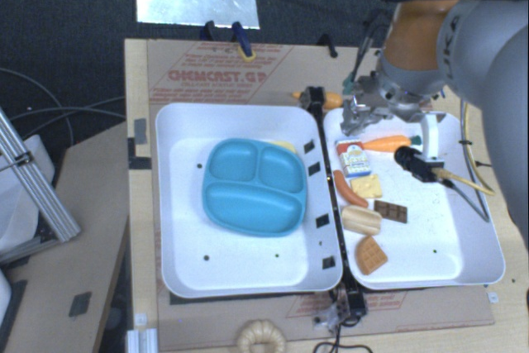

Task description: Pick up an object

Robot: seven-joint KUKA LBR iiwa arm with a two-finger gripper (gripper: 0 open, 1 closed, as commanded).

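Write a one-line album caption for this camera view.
Grey arm's claw hangs over toy food in the right bin; a blue divided plate fills the left bin.

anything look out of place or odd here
Yes: a braided bread ring lies off the bench's front edge, outside both bins. A small orange item also sits beyond the right bin, at its far rim.

We record two white bins (248, 116); the left one carries a sky-blue compartment tray (254, 186). In the right bin: an orange carrot (384, 143), a white carton (355, 159) with red and blue print, a red-orange sausage (350, 188), a pale yellow slice (368, 186), a dark brown bar (391, 212), a tan bun (361, 220) and a golden-brown waffle (371, 255). The arm (463, 29) is grey with an orange band.
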